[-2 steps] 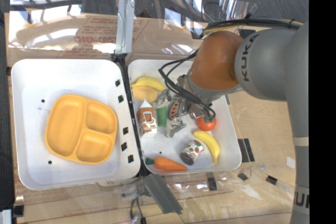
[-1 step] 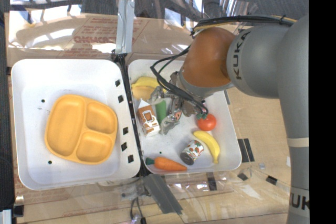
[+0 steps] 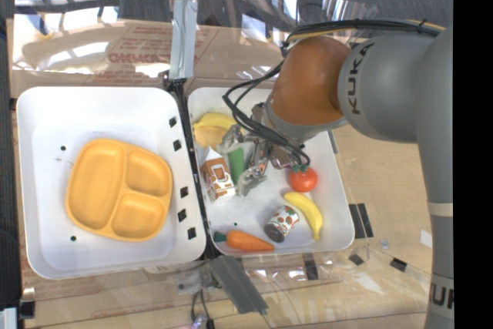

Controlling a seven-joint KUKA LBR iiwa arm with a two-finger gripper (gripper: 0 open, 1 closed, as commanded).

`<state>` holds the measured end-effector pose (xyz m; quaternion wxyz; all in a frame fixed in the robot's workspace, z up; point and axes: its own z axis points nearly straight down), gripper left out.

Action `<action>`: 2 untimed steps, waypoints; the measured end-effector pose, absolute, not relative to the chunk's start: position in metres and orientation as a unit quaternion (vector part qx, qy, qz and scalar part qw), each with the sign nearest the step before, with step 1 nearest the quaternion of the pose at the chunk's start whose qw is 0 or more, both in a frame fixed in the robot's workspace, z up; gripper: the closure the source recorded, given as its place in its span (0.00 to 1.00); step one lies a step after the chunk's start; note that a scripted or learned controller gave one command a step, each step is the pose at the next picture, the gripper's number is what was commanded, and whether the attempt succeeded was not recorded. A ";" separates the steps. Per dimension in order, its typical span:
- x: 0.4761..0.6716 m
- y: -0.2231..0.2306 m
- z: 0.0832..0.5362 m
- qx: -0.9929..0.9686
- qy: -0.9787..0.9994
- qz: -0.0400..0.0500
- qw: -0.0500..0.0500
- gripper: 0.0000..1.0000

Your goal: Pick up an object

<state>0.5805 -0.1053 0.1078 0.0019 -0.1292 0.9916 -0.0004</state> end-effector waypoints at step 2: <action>0.584 -0.111 0.094 -0.217 0.976 0.000 0.001 0.00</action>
